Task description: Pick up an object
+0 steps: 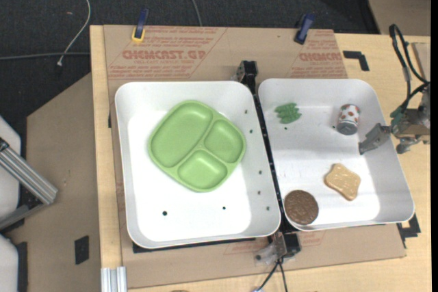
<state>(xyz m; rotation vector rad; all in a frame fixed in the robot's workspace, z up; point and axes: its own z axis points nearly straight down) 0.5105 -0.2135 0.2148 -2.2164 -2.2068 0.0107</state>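
The right bin (383,208) holds several small objects. A green leafy piece (288,112) lies at its back left, and a small white can with red marks (348,119) sits at the back right. A tan toast-shaped piece (342,181) lies toward the front right, with a round brown disc (301,207) at the front left corner. My gripper (390,136) hangs low over the bin's right rim, just right of the can and behind the toast piece, touching neither. Nothing is visibly held in it.
The left bin (137,215) holds a green three-compartment plate (197,145) near its middle. A black divider clamp (247,70) sits between the bins at the back. Cables and gear (410,78) crowd the right edge beside the gripper.
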